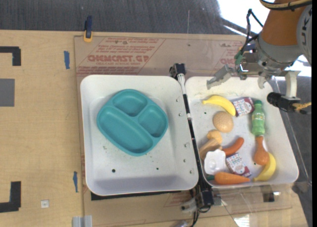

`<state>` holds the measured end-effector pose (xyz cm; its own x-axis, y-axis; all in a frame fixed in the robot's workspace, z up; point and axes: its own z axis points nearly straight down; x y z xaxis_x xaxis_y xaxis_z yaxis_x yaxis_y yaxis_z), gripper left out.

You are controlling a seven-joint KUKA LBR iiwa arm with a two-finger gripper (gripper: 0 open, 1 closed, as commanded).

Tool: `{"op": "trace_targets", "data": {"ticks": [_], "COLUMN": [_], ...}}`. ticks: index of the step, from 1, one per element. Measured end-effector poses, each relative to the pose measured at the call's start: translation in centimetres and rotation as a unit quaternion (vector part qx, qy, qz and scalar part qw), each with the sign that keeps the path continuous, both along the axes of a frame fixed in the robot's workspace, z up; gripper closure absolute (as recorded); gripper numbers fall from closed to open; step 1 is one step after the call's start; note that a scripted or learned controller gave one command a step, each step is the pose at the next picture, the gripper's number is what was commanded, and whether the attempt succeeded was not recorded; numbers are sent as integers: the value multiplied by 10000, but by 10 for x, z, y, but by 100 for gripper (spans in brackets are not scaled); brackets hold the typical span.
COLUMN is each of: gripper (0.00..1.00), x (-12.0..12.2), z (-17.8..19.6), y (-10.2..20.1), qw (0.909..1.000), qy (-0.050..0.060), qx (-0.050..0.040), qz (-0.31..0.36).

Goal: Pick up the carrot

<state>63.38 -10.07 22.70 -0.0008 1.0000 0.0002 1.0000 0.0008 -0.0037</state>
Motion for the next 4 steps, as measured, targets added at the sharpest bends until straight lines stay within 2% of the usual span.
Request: {"op": "trace_targets", "data": {"ticks": [1,2,3,4], "gripper": [0,0,0,0], "x": [-57,-110,-109,-101], "z": [-15,-44,-77,-144], "y": [63,49,5,10], "qw": [9997,9965,9978,9947], "qy": [9,24,26,5], "qx": [17,13,7,5], "qz": [-254,841,-668,-1024]}}
